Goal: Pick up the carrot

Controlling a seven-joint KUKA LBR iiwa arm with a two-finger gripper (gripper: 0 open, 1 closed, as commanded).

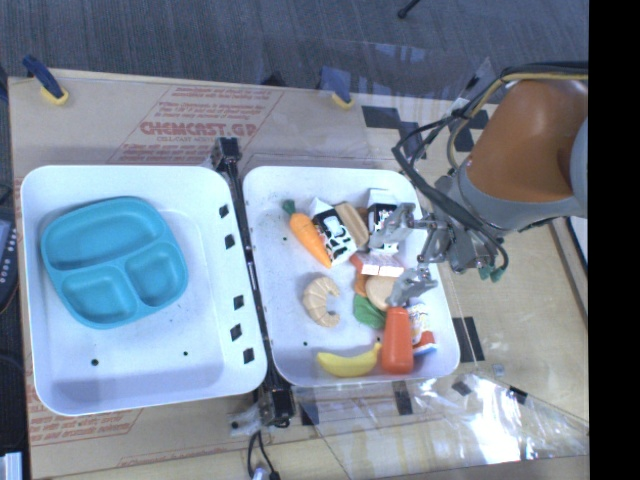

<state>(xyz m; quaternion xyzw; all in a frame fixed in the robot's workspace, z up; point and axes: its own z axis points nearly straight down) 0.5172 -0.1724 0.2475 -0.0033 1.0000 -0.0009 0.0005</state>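
Note:
The carrot [309,238] is orange with a green top and lies slanted in the upper left part of the right bin [262,268]. It rests against a black-and-white carton [336,232]. My gripper [406,252] hovers over the right side of this bin, about a hand's width right of the carrot. Its two fingers [399,218] stand spread apart, so it is open and nothing is held. The carrot is untouched.
Beside the carton lies a tan bread piece [352,220]. Below are a croissant [323,300], a green item [367,311], a red bottle [397,341] and a banana [349,362]. A blue divided plate [112,260] sits in the left bin [150,368].

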